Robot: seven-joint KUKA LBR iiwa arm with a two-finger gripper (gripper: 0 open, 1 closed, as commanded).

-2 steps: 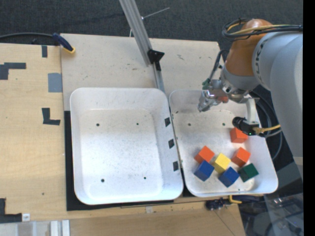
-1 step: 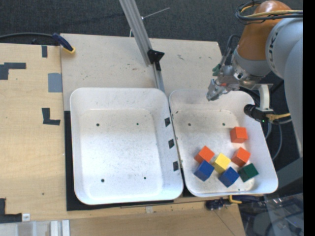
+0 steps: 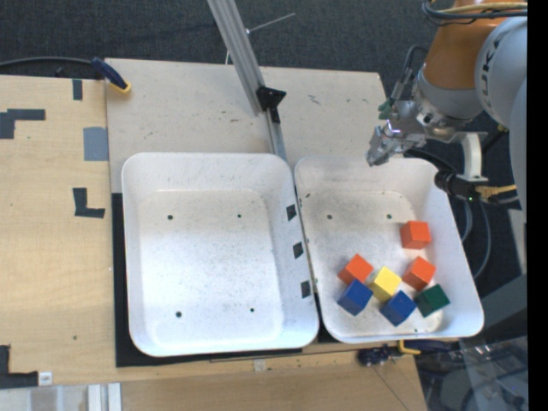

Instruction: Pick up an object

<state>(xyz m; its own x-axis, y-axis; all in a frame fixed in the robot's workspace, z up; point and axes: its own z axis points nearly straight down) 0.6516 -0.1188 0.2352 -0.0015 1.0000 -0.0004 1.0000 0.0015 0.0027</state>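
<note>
Several small cubes lie in the right bin [image 3: 342, 187], toward its near right corner. An orange cube [image 3: 415, 234] sits apart near the right wall. Below it cluster an orange cube [image 3: 355, 270], a yellow cube [image 3: 386, 282], another orange cube [image 3: 419, 272], two blue cubes [image 3: 354, 297] [image 3: 396, 307] and a dark green cube [image 3: 432, 299]. My gripper [image 3: 381, 151] hangs above the far rim of the right bin, well away from the cubes, with nothing seen between its fingers.
The left bin [image 3: 145, 178] stands beside the right one, their rims touching. A slanted metal rail [image 3: 240, 45] runs from the top down to the bins' junction. Black cables [image 3: 471, 187] hang by the right bin's right edge.
</note>
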